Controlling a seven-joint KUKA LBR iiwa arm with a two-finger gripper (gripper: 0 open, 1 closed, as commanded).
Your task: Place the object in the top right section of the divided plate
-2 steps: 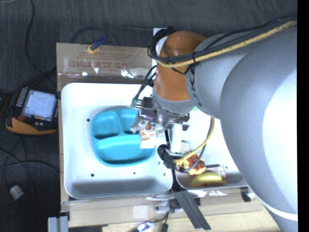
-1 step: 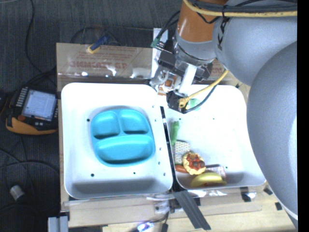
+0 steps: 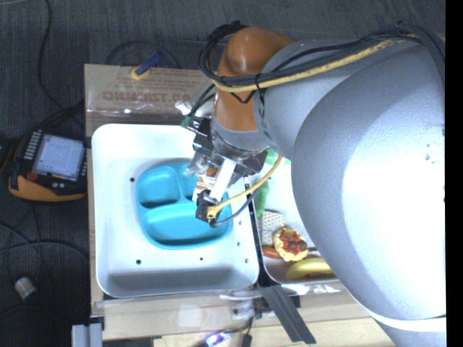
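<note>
The grey arm (image 3: 362,179) takes up the right side of the view, and its orange band (image 3: 246,56) sits above the wrist near the top centre. Under it the counter (image 3: 166,311) carries two white bins. The left bin (image 3: 116,266) is in plain sight, while the arm covers most of the right bin (image 3: 269,273).

A blue divided plate (image 3: 181,230) lies in the left bin, towards its right wall. Its upper left section and its wide lower section are both bare. The gripper (image 3: 208,173) hangs over the plate's upper right section and hides it. I cannot tell whether the gripper is apart or together, or whether it carries anything.

In the right bin a yellow banana (image 3: 307,268) lies near the front rim, touching a toy pizza slice (image 3: 291,243) just behind it. A green thing (image 3: 260,190) lies further back.
</note>
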